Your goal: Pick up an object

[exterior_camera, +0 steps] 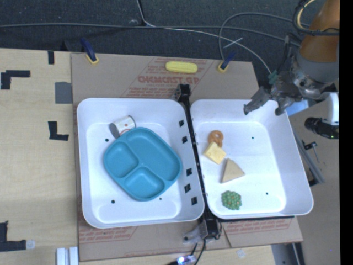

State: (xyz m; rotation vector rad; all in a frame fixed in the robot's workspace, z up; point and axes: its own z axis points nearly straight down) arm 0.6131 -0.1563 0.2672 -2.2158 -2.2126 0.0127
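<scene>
The grey two-finger gripper (pixel 265 105) hangs over the far right corner of the right-hand shallow white bin (pixel 276 148), its dark fingers (pixel 252 106) splayed apart and nothing between them. So it's released, empty, and no pick is made yet.

Candidates sit in a column down the left half of that bin: a small brown ring-shaped pretzel (pixel 215 137), touching it a pale yellow cheese-like block (pixel 216 154), then a tan wedge (pixel 232 171) just beside that, and nearest the camera a knobbly green ball (pixel 231 200), a little apart from the rest. All of them lie well away from the gripper.

My read: these look like light toy foods, probably stiff plastic, a bit slick. The green ball seems the friendliest target, with clear room around it and a bumpy surface; take it across its middle. The wedge's sloped faces could squirt out of a pinch.

Over in the left-hand white bin (pixel 88 164), a blue compartment tray (pixel 142 163) and a small white cup lying on its side (pixel 122 125).
</scene>
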